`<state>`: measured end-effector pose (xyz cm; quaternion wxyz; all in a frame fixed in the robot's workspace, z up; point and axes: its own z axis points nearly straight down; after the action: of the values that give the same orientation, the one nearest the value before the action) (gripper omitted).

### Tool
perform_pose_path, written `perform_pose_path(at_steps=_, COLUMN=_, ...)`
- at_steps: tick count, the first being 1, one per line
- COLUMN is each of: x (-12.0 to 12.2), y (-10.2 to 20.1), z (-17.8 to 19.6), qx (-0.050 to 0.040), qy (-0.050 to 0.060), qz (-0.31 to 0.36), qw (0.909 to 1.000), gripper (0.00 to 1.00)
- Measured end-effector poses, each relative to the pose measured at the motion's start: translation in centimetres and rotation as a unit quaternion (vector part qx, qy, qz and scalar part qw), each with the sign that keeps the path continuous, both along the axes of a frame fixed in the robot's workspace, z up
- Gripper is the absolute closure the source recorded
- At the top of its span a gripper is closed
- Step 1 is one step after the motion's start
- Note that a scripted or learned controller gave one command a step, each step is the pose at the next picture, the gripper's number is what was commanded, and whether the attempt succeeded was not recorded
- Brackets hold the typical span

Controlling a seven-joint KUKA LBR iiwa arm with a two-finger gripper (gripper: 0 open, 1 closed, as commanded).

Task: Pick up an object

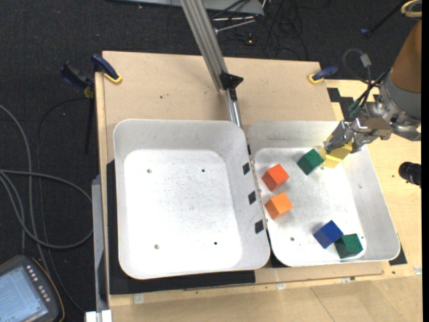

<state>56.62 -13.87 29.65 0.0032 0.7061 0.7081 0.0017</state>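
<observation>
**Pincer over the yellow block at the right bin's far edge**

Pincer point(340, 143) hangs at the far right corner of the right bin point(375, 200), right over a yellow block point(337, 155). How wide it stands cannot be told from this slant, nor whether the block sits between its tips or just under them.

Touching the yellow block on its left is a green cube point(310, 161). Further left lie two orange cubes point(275, 176), one nearer the camera point(279, 204), and at the near corner a blue cube point(328, 233) sits against another green one point(349, 245). The left bin point(127, 180) has no blocks.

Likely trouble: the green cube crowds the yellow block, so a fingertip may land on it and knock both askew. The bin's sloped wall is close too, and the block could slide out of a shallow grip.
</observation>
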Motion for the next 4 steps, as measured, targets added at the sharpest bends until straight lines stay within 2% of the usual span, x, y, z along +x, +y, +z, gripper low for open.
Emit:
perform_pose_path(at_steps=1, x=0.1, y=0.0, z=0.0, qx=0.0003, qy=0.003, qz=0.0, qw=1.0, gripper=1.0)
perform_pose_path(at_steps=2, x=0.7, y=6.1, z=-0.9, qx=0.002, qy=0.004, qz=0.003, qw=1.0, gripper=1.0)
perform_pose_path(at_steps=3, x=2.6, y=10.6, z=-2.0, qx=0.0014, qy=0.004, qz=0.002, qw=1.0, gripper=1.0)
perform_pose_path(at_steps=4, x=3.4, y=16.1, z=-4.2, qx=0.0018, qy=0.006, qz=0.002, qw=1.0, gripper=1.0)
